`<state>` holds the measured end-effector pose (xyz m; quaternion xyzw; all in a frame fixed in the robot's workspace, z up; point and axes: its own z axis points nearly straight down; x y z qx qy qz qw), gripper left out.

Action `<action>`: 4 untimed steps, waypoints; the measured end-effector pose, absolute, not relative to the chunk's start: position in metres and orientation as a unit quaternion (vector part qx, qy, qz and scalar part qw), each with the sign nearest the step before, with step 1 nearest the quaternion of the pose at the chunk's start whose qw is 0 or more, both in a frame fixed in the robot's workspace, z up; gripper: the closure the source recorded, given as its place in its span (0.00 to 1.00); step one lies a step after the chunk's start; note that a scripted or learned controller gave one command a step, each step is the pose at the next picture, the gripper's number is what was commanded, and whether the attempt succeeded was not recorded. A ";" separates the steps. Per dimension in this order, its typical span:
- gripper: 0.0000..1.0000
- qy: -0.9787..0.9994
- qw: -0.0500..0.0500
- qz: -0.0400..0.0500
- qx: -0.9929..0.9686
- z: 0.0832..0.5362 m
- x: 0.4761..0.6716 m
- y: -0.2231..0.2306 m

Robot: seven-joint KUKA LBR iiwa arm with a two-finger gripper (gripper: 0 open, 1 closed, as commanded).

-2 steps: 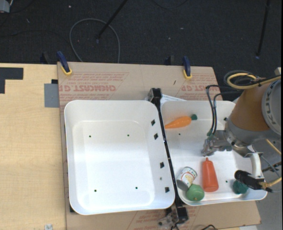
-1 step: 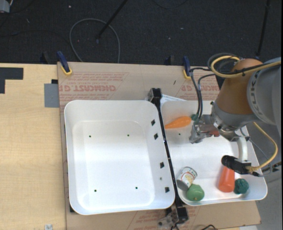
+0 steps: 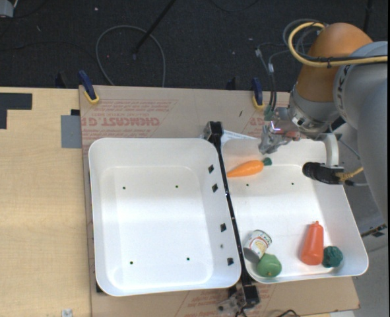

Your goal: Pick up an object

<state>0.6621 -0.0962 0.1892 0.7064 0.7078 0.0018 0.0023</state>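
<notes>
An orange toy carrot [image 3: 245,169] with a green tip lies at the far left of the right bin [image 3: 343,207]. My gripper [image 3: 271,142] hangs over the bin's far rim, just above and to the right of the carrot's green end. Nothing shows in its grasp. Along the near side of the same bin lie a small tin can [image 3: 259,243], a green pepper-like toy [image 3: 269,266], an upright orange bottle [image 3: 312,243] and a dark green lumpy toy [image 3: 332,257].
The left bin [image 3: 115,170] sits beside the right one, with a black divider strip [image 3: 222,197] along their shared edge. A black fitting [image 3: 321,171] juts over the right bin's far right side. Two clamps [image 3: 89,88] hold the cardboard at the back.
</notes>
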 end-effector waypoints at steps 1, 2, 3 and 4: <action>1.00 0.706 -0.001 -0.002 0.709 0.136 0.664 -0.164; 1.00 0.707 -0.001 -0.001 0.708 0.084 0.648 -0.184; 0.00 0.707 0.000 0.000 0.707 0.087 0.649 -0.183; 0.00 0.707 -0.001 -0.002 0.708 0.086 0.646 -0.161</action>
